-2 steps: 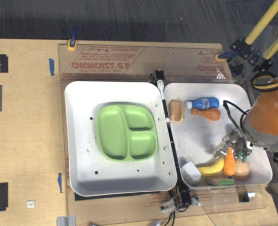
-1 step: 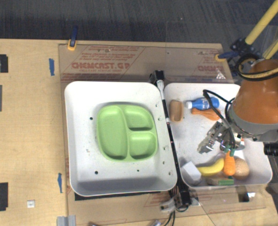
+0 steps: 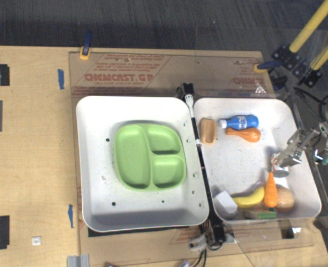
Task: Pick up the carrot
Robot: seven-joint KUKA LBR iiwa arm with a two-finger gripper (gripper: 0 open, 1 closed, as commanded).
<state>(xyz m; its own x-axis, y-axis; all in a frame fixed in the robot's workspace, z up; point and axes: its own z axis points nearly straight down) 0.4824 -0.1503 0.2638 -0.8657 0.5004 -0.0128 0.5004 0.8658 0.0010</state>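
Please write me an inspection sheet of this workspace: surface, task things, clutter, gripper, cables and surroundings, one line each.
Surface: wooden bench bearing left bin and right bin.
Task things: carrot in the right bin, near corner, beside banana.
Clutter: blue bottle, orange toy, tan block, white piece; green divided plate in left bin.
Gripper: gripper just above the carrot, holding nothing visible.
Cables: nothing seen.
Surroundings: blue clamps, yellow bars, dark floor.

An orange carrot (image 3: 271,190) is seen standing nearly upright in the right bin (image 3: 236,166), near its front right corner, leaned against a banana (image 3: 249,198) and a tan rounded item (image 3: 285,199)
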